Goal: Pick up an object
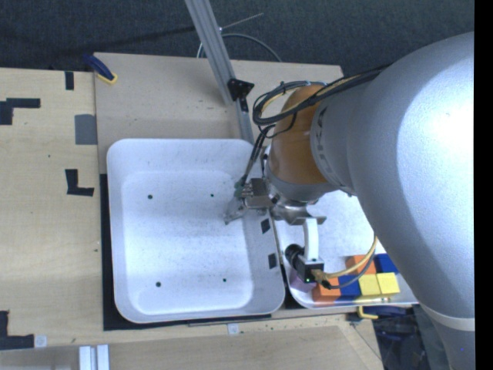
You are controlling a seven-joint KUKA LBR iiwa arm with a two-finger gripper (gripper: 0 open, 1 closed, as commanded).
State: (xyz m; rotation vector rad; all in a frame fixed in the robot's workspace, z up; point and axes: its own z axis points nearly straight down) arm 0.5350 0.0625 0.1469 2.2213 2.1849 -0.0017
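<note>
The hand (pixel 240 203) hung at the left bin's (pixel 185 245) right edge, grip state impossible to tell; a good pick needed it centred squarely over the blocks (pixel 379 285) in the right bin (pixel 348 223).

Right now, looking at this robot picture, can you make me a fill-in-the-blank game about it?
1. The left bin and the right bin are both coloured ____.
2. The yellow block lies in the ____ bin.
3. The band above the arm's wrist is coloured ____.
4. The gripper hangs over the ____ bin.

Missing words: white; right; orange; left.
</note>
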